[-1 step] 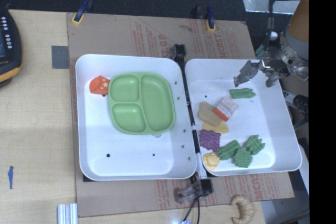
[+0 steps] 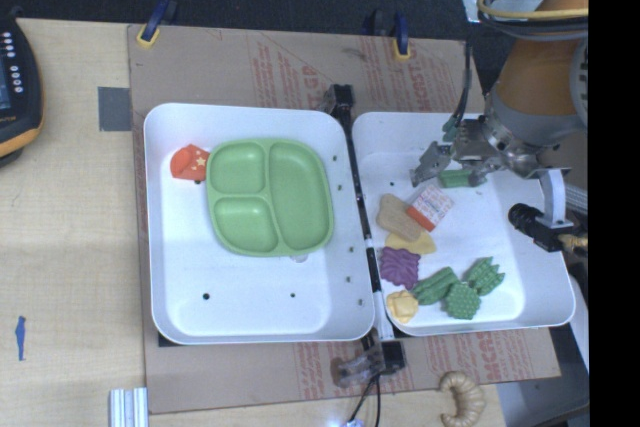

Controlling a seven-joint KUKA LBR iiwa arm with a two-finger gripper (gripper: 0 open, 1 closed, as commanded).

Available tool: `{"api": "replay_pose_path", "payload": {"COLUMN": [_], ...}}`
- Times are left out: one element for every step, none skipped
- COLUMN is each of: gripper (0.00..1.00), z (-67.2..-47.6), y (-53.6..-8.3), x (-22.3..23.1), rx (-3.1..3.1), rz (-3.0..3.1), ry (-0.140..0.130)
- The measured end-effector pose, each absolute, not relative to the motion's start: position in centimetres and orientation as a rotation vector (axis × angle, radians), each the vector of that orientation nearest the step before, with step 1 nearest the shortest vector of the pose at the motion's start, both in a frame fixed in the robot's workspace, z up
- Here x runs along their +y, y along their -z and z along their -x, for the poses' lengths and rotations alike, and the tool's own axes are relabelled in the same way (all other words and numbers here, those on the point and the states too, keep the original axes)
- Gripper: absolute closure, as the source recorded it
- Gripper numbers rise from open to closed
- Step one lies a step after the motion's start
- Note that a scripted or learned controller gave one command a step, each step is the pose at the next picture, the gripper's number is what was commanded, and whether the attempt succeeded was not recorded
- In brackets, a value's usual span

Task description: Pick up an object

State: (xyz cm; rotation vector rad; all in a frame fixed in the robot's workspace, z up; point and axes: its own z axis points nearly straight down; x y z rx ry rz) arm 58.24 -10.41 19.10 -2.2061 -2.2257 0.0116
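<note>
My gripper (image 2: 452,167) hangs low over the back of the right bin (image 2: 535,300), below the grey and orange arm. A small dark green piece (image 2: 457,180) shows just under it; whether it is gripped is unclear. A white and red packet (image 2: 432,205) lies just in front of the gripper. Nearer the front lie a tan block (image 2: 396,214), a yellow piece (image 2: 417,242), a purple toy (image 2: 399,265), a second yellow piece (image 2: 402,305) and three green toys (image 2: 462,299).
The left bin (image 2: 180,295) holds a green divided plate (image 2: 270,196) and a red toy (image 2: 188,162) at its back left. A black divider rail (image 2: 356,195) runs between the bins. A black fitting (image 2: 540,227) juts over the right bin's right side.
</note>
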Motion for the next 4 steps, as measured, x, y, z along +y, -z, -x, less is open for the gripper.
{"api": "replay_pose_path", "payload": {"gripper": [0.00, 1.00, 1.00, 1.00], "z": [-56.4, -56.8, -52.6, -59.3], "y": [-8.9, -10.8, -19.6, -22.0], "x": [-10.0, -10.3, -7.3, -0.6], "rx": [-2.222, -2.234, -2.227, -2.235], "rz": [2.217, 2.224, 2.215, 2.211], "ry": [0.000, 0.005, 0.002, 0.006]}}
